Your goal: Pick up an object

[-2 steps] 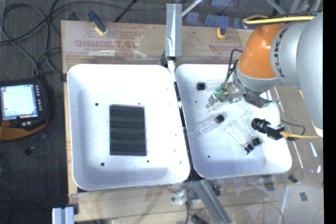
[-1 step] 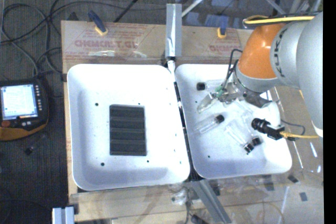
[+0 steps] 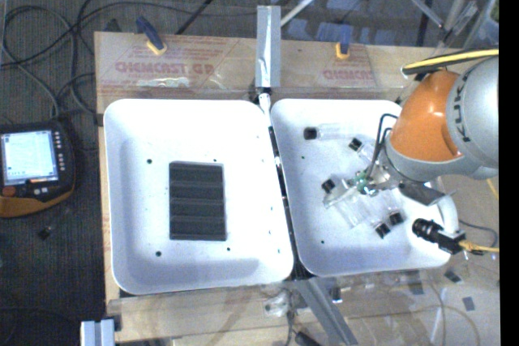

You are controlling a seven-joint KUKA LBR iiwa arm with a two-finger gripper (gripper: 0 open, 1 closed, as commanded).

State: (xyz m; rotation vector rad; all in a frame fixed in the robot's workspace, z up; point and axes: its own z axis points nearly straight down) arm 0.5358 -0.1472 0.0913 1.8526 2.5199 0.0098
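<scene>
A black ribbed rectangular block (image 3: pixel 197 201) lies flat in the middle of the left bin (image 3: pixel 130 142). My gripper (image 3: pixel 357 189) hangs low over the middle of the right bin (image 3: pixel 302 251), under the orange wrist band (image 3: pixel 426 126). It looks like clear plastic with a green spot, and its outline is hard to read. Several small dark pieces show around it, such as one at the bin's far side (image 3: pixel 309 133) and one near the front (image 3: pixel 381 230). Whether they lie loose in the bin or belong to the gripper is unclear. Nothing is visibly held.
The two bins meet at a raised rim (image 3: pixel 277 174) down the middle. A metal post (image 3: pixel 268 44) stands behind that rim. A black cable connector (image 3: pixel 430 232) sticks out near the right bin's front right corner. A teach pendant (image 3: pixel 32 166) lies off the bench to the left.
</scene>
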